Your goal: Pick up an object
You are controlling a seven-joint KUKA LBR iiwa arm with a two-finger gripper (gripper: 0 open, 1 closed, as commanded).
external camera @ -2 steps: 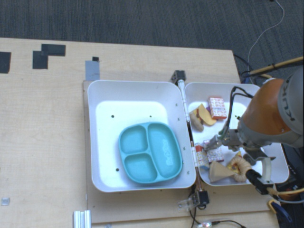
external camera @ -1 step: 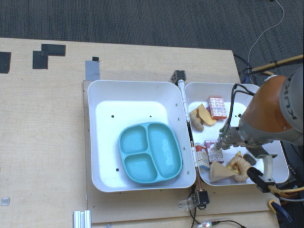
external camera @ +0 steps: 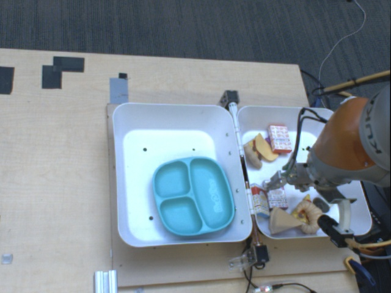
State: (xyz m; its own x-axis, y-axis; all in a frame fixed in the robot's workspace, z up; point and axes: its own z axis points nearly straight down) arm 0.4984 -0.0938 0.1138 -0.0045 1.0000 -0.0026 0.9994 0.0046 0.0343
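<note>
Gripper [external camera: 276,180] above right bin's [external camera: 287,111] clutter

Two bins are set side by side on the tabletop [external camera: 55,163]. In the left bin [external camera: 131,127], a divided tray [external camera: 193,195] is placed toward the near right corner. In the right bin [external camera: 256,116], a carton [external camera: 280,137] lies at the far side, with a wedge [external camera: 261,148] just left of it. Nearer, a packet [external camera: 278,198] and a cone [external camera: 280,221] are found beside the arm [external camera: 345,145], which is extended over the bin from the right.
</note>
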